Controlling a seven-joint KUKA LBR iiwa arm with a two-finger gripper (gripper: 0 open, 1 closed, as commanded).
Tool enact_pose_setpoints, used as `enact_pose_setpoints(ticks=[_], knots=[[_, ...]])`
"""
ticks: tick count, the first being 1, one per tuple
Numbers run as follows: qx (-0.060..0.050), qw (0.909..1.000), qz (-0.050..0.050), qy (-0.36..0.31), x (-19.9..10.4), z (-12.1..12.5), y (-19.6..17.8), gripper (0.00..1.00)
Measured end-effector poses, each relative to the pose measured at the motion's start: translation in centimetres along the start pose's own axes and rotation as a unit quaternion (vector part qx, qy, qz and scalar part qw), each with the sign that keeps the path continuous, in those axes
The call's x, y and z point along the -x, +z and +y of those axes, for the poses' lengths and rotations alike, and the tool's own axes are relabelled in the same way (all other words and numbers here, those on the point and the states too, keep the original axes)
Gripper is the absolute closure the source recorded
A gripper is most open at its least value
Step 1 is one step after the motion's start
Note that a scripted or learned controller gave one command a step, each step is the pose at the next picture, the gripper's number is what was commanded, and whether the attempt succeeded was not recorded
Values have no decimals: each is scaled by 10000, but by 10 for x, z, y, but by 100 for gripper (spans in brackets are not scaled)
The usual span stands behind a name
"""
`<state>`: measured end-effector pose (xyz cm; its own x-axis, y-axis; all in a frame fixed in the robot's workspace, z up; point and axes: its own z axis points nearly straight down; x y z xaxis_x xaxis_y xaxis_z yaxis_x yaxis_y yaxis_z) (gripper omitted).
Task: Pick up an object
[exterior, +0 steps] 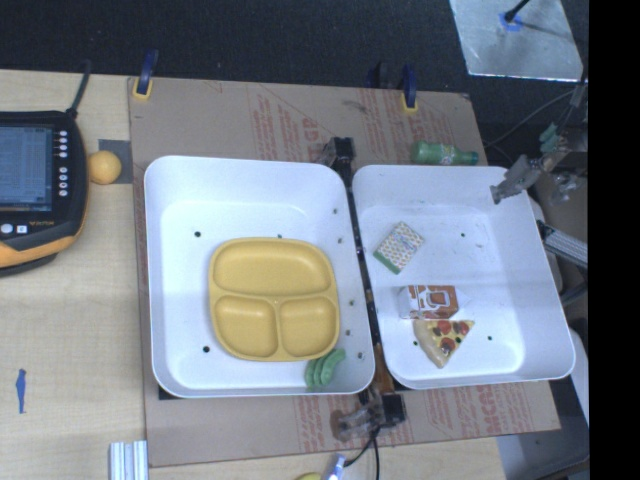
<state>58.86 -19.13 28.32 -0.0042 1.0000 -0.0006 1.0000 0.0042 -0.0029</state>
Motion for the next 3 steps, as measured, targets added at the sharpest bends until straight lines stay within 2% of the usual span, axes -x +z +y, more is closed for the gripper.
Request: enact_pose_setpoints(ticks=[1,2,3], knots=[[-11,10000,-1,-8,-58,17,93,0],[-12,10000,-2,-9,-91,28,144,0],[-12,10000,-3,-8,-99,28,187,0]])
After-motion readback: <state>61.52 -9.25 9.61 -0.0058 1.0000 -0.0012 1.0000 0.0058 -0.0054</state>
